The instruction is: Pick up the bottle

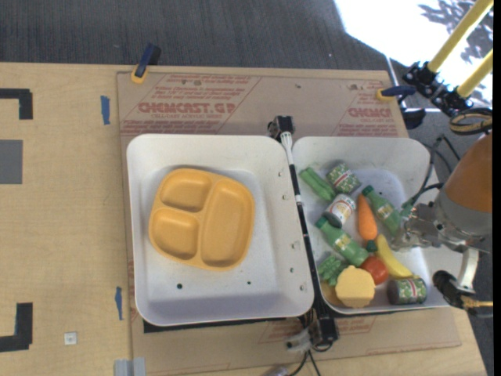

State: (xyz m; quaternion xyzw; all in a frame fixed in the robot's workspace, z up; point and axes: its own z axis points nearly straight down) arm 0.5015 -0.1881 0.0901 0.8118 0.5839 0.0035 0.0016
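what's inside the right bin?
In the right bin: green bottles, cans, a carrot, banana, tomato and a yellow block. The gripper covers its right part; items underneath can't be seen.

The bench (pixel 55 210) is a pale wooden worktop; a brown cardboard sheet (pixel 258 100) printed in red lies flat on it, reaching toward the far edge; two shallow white bins sit on that sheet, touching side by side, the left bin (pixel 149 288) nearer the worktop's middle, the right bin (pixel 415 157) toward its right edge; black tape corners (pixel 19 100) mark the bare wood along the left edge; short blue tape strips (pixel 105 110) sit just beside the cardboard's left side; a blue and yellow clamp (pixel 145 61) grips the sheet's far left corner.
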